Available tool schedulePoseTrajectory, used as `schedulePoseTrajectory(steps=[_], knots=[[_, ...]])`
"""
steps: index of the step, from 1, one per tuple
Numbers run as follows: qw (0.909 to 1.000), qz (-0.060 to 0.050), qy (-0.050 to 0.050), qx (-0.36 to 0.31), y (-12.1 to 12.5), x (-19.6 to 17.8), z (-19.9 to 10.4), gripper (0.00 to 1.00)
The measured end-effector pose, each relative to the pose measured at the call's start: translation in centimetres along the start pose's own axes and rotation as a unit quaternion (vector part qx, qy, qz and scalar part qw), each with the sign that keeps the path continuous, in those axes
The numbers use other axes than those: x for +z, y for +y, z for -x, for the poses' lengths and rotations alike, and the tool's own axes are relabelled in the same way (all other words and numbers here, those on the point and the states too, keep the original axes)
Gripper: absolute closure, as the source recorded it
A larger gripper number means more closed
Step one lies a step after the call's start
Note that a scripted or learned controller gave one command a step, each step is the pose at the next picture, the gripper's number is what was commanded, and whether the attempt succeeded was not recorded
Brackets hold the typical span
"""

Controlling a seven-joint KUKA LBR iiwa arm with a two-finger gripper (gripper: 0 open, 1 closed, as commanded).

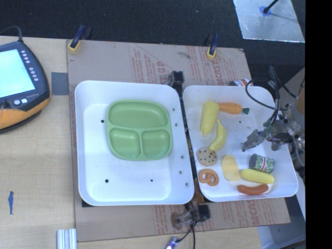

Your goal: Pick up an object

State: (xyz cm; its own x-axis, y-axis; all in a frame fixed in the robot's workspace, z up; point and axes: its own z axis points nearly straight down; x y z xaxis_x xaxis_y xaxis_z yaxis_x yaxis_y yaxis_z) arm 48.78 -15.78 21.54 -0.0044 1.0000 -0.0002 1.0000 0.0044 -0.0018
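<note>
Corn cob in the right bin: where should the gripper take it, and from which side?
Probably the corn cob at mid-length, from above, fingers across its narrow width. It lies flat, long axis roughly left-right, with the green can and sausage close alongside, so clearance is tight.

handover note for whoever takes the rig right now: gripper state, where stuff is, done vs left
Gripper: low over the right bin, near its right side, nothing visibly between its fingers.
Right bin contents: yellow squeeze bottle and carrot at the top, banana below them, cookie, pretzel, yellow slice, green can, corn cob, sausage along the bottom edge.
Left bin: holds a green divided plate.
Done: nothing lifted yet.
Left: close on an object and raise it; the green can looks nearest the gripper.
</note>
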Motion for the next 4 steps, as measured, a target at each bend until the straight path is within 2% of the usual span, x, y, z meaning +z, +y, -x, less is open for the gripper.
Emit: schedulePoseTrajectory(steps=[1, 2, 3, 4], knots=[[1.0000, -0.001, 0.000, -0.001, 6.1, 6.5, -3.8, 0.00], [1.0000, -0.002, -0.001, -0.001, 8.7, 11.0, -5.9, 0.00], [1.0000, -0.002, 0.000, -0.001, 9.0, 12.4, -6.1, 0.00], [1.0000, -0.002, 0.000, -0.001, 6.9, 12.4, -6.0, 0.00]])
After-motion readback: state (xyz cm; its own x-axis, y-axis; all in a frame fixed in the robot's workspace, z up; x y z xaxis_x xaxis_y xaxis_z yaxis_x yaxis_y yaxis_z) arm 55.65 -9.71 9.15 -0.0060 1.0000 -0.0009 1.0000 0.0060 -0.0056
